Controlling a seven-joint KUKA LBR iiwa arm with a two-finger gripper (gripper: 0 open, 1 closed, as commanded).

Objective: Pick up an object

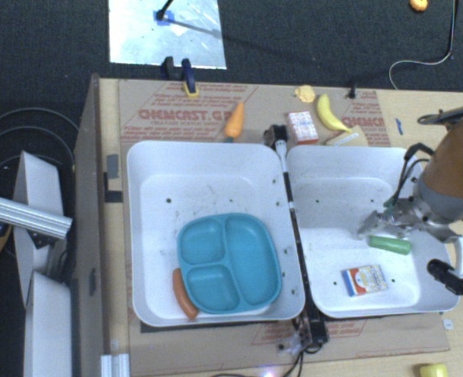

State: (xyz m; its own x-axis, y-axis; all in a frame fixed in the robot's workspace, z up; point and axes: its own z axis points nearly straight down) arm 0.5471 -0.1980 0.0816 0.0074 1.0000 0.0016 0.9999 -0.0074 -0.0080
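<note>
Camera view shows the hand [375, 224] low in the right bin [325, 179], at the approach step of a pick. A green cylinder [389, 244] lies just below and beside it, apparently apart; a small card box [364, 280] sits further below. Whether the hand is clenched or released I cannot tell. Next, it likely needs to settle over the cylinder.

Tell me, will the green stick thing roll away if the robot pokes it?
Probably. The green stick looks round and smooth, lying flat on the right bin floor, so a sideways nudge from the gripper could roll it. It looks small, likely light.
</note>
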